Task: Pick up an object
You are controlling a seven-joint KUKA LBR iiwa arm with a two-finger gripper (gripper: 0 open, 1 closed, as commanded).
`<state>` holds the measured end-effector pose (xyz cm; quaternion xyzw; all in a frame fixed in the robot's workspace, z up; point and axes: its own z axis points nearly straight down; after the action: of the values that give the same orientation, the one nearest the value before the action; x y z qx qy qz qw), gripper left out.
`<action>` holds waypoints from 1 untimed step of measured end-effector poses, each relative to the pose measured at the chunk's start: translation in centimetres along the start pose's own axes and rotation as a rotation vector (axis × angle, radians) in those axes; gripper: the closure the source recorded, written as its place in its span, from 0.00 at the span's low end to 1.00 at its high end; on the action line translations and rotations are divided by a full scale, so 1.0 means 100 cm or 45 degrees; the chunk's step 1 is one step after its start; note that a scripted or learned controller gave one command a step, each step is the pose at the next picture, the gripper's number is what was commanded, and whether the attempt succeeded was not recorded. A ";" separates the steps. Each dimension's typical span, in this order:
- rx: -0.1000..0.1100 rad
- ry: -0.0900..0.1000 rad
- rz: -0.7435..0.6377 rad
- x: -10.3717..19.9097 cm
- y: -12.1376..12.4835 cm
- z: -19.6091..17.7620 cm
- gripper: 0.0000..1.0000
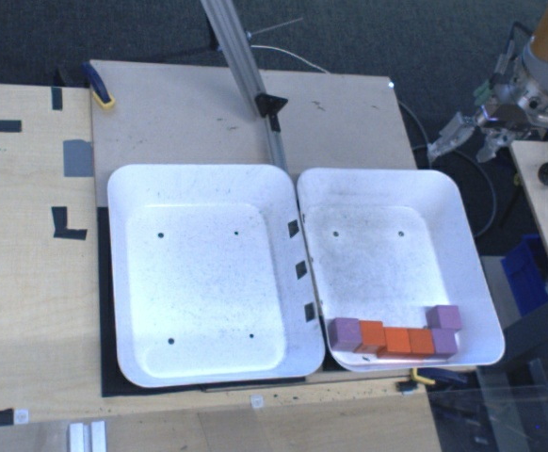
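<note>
The blocks (pixel 396 335) – a couple purple, a few orange – sit in a tight row jammed against the near wall of the right bin (pixel 462 205), so exact count is hard to call. The gripper (pixel 472 139) is off past the bin's far right corner, arm cropped, fingers spread with nothing in them. The bin floor beyond them is wide open.
</note>
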<state>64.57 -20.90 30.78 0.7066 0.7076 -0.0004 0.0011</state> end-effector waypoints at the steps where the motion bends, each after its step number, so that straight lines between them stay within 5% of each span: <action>1: 0.001 -0.001 0.000 0.000 0.003 0.001 0.00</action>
<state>64.90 -20.89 30.72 0.7066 0.7076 -0.0009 0.0010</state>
